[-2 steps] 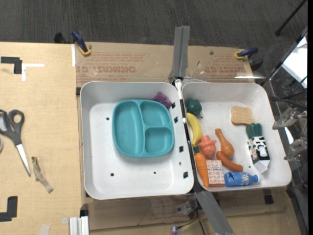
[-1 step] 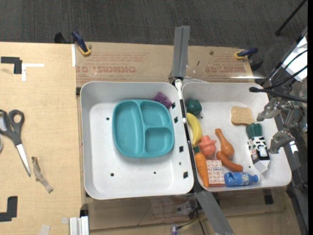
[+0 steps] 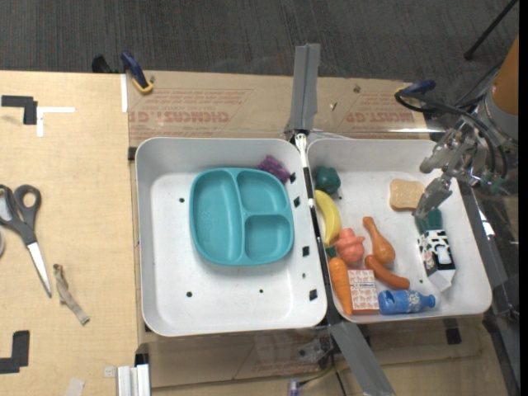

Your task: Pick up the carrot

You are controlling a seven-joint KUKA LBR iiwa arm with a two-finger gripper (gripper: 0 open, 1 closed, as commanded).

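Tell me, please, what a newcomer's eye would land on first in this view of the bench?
Probably the teal divided plate, alone in the middle of the left bin. Next comes the jumble of toy food in the right bin: a banana and the carrot along its left wall, a blue bottle at the front. The end effector hangs over that bin's right side.

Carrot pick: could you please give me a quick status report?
End effector over right bin's far right side, nothing seen in it. Carrot against left wall, untouched. Banana, pink toy and small carton crowd it.
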